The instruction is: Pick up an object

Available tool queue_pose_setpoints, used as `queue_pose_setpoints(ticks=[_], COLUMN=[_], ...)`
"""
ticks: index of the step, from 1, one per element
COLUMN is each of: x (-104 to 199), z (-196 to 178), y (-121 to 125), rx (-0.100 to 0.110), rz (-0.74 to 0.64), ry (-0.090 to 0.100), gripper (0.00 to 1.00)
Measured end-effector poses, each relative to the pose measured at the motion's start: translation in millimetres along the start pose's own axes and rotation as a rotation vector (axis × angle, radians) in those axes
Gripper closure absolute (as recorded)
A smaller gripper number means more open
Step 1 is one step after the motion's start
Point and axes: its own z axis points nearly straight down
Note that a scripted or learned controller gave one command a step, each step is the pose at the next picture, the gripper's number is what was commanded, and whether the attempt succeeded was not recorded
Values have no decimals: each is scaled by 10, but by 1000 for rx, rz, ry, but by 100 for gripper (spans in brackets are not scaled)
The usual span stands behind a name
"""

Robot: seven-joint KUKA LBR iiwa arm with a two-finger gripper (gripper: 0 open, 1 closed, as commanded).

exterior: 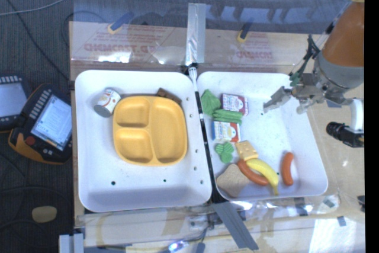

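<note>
while the gripper (288,98) hangs with fingers spread, nothing between them, over the right bin (308,145) at its upper right part: item, red sausage (287,168), lying below the gripper toward the near rim, long axis running near-to-far.

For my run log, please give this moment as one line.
pincer: open, above right bin, holding nothing | banana, sausage: in bin | pick: not done

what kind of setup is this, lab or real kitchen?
Most likely a robotics lab test bench, not a kitchen. Two white bins taped to a board sit on grey carpet, a teach pendant lies on the floor beside them, and the food in the right bin, such as the banana, looks like toy props.
</note>
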Motion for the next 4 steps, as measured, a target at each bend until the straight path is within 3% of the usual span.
queue_pose_setpoints(ticks=[1,2,3,4], x=[294,241,411,412], z=[1263,1322,1317,1222], y=[-345,-77,-829,-815], rx=[-1,-10,-16,-18], rz=[-10,232,189,189], ry=[0,0,-2,-1], gripper=[0,0,0,100])
